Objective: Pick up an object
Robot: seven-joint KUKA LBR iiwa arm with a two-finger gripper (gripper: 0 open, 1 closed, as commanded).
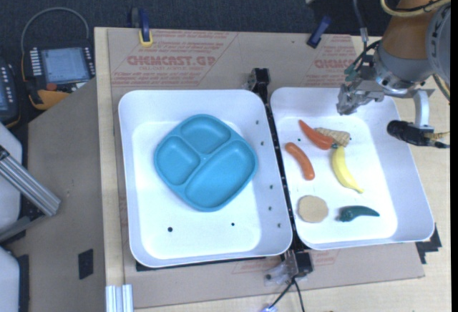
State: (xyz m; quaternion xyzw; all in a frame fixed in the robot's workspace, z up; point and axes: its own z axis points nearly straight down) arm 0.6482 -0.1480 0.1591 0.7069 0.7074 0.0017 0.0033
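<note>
My gripper (350, 100) hangs over the far part of the right bin (390, 178), with nothing seen held in it. Just below it in the view lie a red chili (313, 134) and a tan waffle-like piece (335, 137), touching each other. An orange sausage (301, 160) lies near the bin's left wall. A yellow banana (346, 170) sits mid-bin. A round tan cookie (313, 209) and a teal pepper (358, 213) lie near the front edge.
The left bin (207, 235) holds a blue divided plate (205, 160) at its middle. A black clamp (258, 79) sits at the far end of the seam between the bins. The bins rest on a cardboard sheet (215, 53).
</note>
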